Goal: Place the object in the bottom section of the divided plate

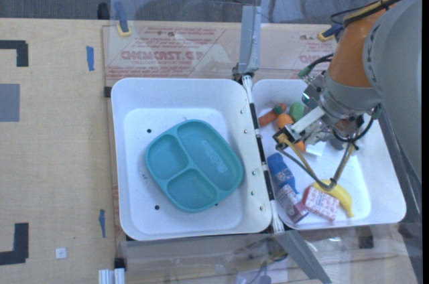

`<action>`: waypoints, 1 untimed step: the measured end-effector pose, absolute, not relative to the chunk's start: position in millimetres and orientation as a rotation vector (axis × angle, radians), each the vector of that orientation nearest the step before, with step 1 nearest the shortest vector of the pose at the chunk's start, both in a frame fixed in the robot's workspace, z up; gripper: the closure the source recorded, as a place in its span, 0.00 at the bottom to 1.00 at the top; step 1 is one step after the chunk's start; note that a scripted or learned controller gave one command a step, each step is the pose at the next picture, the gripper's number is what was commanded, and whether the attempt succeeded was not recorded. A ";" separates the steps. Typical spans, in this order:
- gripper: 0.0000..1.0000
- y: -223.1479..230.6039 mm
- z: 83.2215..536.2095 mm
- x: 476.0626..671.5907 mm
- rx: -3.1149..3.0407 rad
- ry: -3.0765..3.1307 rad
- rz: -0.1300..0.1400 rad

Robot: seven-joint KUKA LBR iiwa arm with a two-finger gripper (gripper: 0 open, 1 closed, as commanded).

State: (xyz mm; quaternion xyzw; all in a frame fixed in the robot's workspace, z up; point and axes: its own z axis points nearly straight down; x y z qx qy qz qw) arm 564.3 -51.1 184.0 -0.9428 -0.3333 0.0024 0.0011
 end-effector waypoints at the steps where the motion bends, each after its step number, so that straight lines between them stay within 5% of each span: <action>1: 1.00 22.8 184.3 597.2 -2.822 -1.383 -0.001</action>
